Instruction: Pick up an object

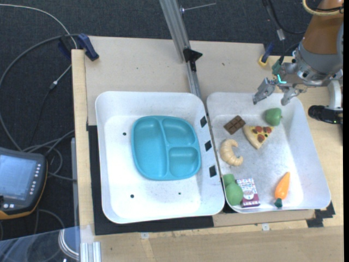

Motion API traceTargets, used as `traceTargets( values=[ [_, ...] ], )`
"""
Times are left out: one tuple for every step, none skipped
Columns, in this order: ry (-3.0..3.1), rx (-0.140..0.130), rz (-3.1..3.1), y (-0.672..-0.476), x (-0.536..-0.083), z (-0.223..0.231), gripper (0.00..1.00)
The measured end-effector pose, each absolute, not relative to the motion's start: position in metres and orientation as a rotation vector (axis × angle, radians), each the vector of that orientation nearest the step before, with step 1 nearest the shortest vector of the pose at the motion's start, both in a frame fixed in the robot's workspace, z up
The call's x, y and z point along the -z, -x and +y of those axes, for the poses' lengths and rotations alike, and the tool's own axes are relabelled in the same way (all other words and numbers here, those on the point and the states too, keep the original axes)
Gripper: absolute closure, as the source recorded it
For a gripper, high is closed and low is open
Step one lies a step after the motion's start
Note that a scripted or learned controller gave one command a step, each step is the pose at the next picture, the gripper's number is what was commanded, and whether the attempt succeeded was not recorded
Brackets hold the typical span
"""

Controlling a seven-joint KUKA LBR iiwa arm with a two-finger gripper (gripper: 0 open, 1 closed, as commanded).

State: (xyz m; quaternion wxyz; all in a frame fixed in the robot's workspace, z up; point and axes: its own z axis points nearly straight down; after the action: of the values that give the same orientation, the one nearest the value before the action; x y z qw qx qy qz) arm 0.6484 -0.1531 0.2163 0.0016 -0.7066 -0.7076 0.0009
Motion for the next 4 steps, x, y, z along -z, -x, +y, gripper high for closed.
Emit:
traceTargets(
  values=[
    [2.218,-0.005,-2.218,-0.649,-0.172,-0.16,0.0],
    [2.215,-0.007,-2.218,-0.647,-0.109,-0.156,0.0],
    [2.219,-0.002,-2.221,-0.647,-0.094,-0.156,0.0],
    [2.221,0.003,-2.225,-0.649,-0.107,-0.156,1.0]
  ],
)
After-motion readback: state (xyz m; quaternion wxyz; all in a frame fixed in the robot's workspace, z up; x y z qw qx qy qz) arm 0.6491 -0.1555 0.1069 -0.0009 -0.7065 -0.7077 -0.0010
